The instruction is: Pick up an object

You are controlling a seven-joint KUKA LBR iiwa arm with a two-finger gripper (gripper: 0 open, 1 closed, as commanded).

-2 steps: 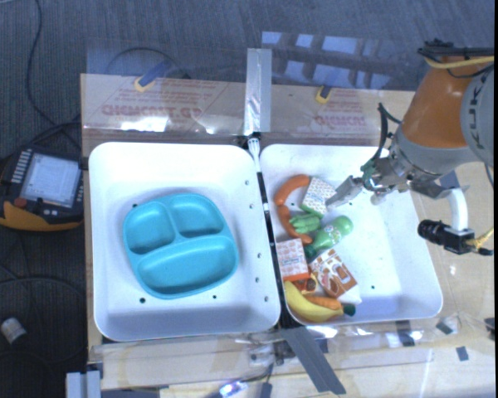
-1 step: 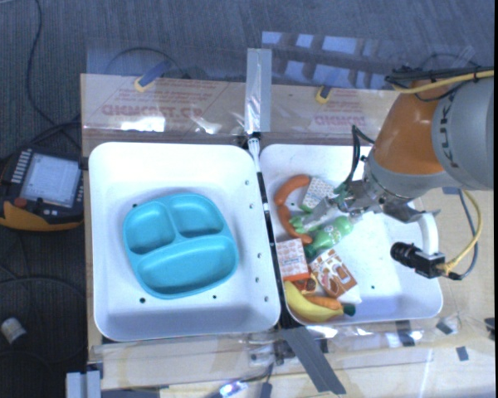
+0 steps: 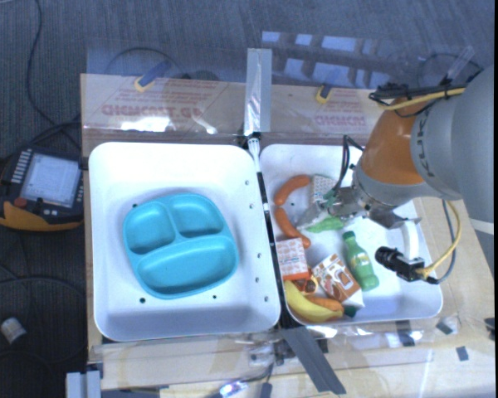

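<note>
although much of the arm [image 3: 448, 139] is cut off at the right edge, its grey body and orange band are seen reaching down over the right bin [image 3: 423, 301]. the left bin [image 3: 108, 247], the larger open surface, is occupied by a blue divided plate [image 3: 181, 240] with three compartments, laid flat near its middle. behind both bins a brown cardboard sheet [image 3: 191, 106] is spread; red printing is carried on it, but it is seen upside down and washed out by glare, so it cannot be read. on the carpet at the left, a handheld controller with a pale screen [image 3: 40, 187] is partly cropped by the frame.

in the right bin the objects are crowded towards the left side. an orange curved sausage-like piece [image 3: 285, 196] lies at the back, touching a pale speckled packet [image 3: 322, 191]. a green bottle with a white cap [image 3: 359, 262] lies tilted near the middle. beside it a small snack packet [image 3: 335, 279] with brown and white print is seen, its lettering too small to make out, and a red-and-white carton [image 3: 291, 258] rests against the bin wall. a banana [image 3: 314, 306] lies at the front, partly covered by the packet.

the gripper [image 3: 339, 204] is lowered among the items at the back of the right bin, just beside the speckled packet and something green; its fingers are hidden in clutter and shadow, so whether it is open, closed or gripping anything cannot be told. a black cylindrical part with a yellow cable [image 3: 398, 261] hangs near the bottle.
</note>
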